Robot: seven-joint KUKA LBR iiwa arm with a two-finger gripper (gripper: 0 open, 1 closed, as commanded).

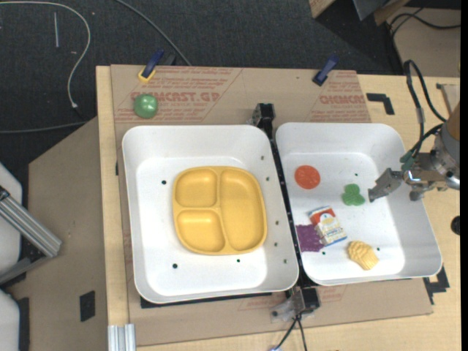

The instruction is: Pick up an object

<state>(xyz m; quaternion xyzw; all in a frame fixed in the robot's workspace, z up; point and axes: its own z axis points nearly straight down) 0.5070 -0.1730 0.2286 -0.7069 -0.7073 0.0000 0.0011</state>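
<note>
- Now, the gripper [382, 187] hangs over the right part of the right bin [380, 134], reaching in from the right edge of the view.
- Whether it is released or clenched, I cannot tell; nothing shows gripped at its tip.
- The green object [353, 194] lies on the bin floor just left of the gripper tip, very near it, whether touching I cannot say.
- The orange-red disc [307, 176] sits further left, apart from the tool.
- The small card [328, 224] with red, white and blue print lies nearer the camera, middle of the bin, and the purple piece [308, 238] is just beside it on the left.
- The yellow ridged object [363, 254] rests at the near side of the bin, below the gripper.
- The left bin [146, 148] holds a yellow divided plate [219, 209], well apart from the arm.
- A green ball [146, 106] sits on the cardboard [212, 97] beyond the left bin.
</note>
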